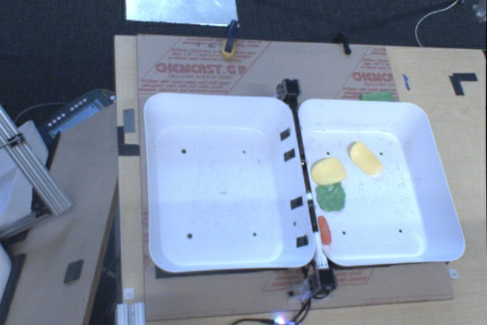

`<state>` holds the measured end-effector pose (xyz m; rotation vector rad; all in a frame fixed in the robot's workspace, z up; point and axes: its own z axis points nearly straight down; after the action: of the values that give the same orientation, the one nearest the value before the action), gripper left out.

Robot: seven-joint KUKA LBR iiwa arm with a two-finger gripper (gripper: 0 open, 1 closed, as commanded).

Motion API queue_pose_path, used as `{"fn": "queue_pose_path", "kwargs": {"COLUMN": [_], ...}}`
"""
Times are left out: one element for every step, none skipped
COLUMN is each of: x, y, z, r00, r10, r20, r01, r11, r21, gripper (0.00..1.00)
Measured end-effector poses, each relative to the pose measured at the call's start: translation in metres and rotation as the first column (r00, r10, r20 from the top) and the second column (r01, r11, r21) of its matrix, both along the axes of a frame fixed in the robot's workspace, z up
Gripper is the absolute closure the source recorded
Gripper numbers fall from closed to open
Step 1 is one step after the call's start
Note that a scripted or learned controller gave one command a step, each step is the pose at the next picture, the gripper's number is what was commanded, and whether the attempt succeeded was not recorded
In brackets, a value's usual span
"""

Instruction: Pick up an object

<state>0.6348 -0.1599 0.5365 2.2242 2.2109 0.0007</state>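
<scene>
The hand's state could not be told, and the yellow oval piece point(366, 158), set apart in the right bin point(396, 213) near a second yellow piece point(328, 170) touching a green piece point(331, 197), was judged light, smooth, perhaps slippery, and best pinched across its narrow width.

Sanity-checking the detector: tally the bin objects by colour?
Yellow: 2, a rounded yellow piece and an oval yellow piece
Green: 1, a crinkled green piece
Orange-red: 1, a small orange-red piece
Total: 4, all in the right white bin
</scene>
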Motion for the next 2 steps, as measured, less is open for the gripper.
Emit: {"fn": "queue_pose_path", "kwargs": {"x": [0.034,-0.029], "y": [-0.05,0.01], "z": [-0.002,-0.16], "r00": [1.0,1.0], "r10": [0.004,0.012], "r20": [0.0,-0.02], "r01": [-0.004,-0.012], "r11": [1.0,1.0], "r21": [0.0,0.01], "gripper": [1.0,1.0]}}
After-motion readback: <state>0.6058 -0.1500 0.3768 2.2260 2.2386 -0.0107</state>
